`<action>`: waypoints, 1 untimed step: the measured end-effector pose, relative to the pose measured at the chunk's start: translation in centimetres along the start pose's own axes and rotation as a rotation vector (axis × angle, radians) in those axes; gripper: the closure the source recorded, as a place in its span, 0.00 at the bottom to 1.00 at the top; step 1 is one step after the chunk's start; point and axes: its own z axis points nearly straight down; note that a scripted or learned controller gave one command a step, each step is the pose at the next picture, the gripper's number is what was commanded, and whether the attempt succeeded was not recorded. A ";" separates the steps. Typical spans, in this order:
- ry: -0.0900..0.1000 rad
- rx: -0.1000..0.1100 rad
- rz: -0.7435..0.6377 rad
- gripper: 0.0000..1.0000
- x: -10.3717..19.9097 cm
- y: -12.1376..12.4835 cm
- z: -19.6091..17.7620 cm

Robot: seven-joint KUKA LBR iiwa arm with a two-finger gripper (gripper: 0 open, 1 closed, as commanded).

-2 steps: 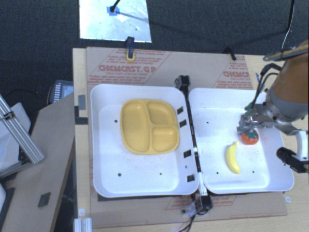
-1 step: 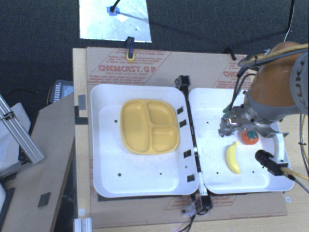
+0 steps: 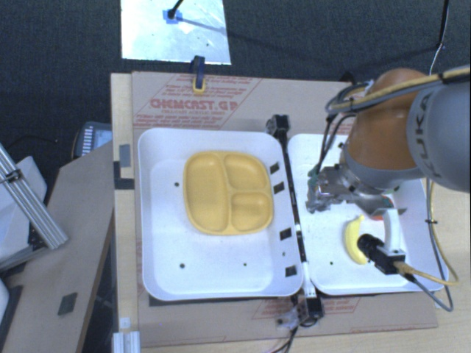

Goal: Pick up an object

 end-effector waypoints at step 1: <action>0.000 0.001 0.000 1.00 5.4 0.2 0.8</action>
